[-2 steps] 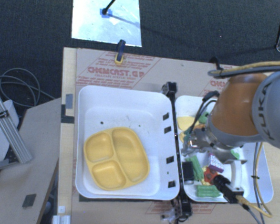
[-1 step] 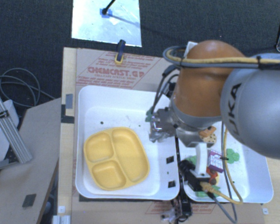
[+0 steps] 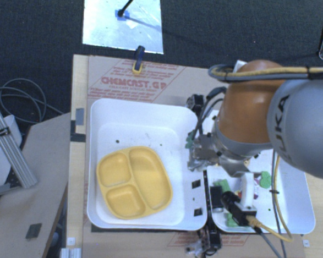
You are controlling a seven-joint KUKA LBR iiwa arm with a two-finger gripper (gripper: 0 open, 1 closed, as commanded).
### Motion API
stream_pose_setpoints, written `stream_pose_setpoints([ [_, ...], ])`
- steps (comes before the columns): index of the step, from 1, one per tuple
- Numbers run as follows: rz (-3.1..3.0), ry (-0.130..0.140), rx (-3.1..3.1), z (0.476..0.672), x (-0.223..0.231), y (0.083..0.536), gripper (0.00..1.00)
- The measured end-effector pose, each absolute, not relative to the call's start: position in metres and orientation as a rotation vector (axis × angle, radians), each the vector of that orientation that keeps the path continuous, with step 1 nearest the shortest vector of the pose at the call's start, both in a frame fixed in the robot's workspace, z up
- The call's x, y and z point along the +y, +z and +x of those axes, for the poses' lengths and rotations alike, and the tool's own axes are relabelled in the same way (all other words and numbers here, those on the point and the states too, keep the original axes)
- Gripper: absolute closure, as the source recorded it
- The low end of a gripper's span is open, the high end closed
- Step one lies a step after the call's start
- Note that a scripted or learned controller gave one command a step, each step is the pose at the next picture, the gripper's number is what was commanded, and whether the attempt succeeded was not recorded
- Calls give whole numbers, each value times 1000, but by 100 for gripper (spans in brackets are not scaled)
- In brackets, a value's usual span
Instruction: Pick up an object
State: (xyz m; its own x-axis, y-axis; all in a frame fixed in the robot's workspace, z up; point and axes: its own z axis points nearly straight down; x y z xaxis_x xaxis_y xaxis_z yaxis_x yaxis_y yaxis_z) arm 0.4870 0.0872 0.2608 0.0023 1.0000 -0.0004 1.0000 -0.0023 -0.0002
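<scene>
**A:** Start at the fingers: what do you get?

**B:** You can't read them. The gripper [image 3: 199,155] sits under the arm's wrist [image 3: 245,109], at the divide between the two bins, and it shows as a dark and grey cluster; whether the fingers are released or clenched, I cannot tell. Nothing is visibly between them.

**A:** And the thing you would pick?

**B:** Look in the left bin [image 3: 146,116]. A yellow divided tray [image 3: 134,180] lies flat on its floor, toward the front-left, three compartments facing up. It is apart from the gripper, which stands near the bin's right wall.

**A:** The other bin?

**B:** The right bin [image 3: 299,212] is largely covered by the arm. You see some small things there: green pieces [image 3: 265,179], a white item [image 3: 249,191], a dark object [image 3: 234,204]. They are probably loose toys, but too hidden to name.

**A:** Around that?

**B:** Both bins rest on a printed cardboard sheet [image 3: 137,77] laid over the surface. A yellow cable [image 3: 273,230] loops down off the arm past the right bin's front edge.
</scene>
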Motion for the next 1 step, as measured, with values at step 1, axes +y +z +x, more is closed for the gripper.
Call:
stream_pose_setpoints([
  [1, 2213, -1, 2234, 512, 160, 203, 100],
])
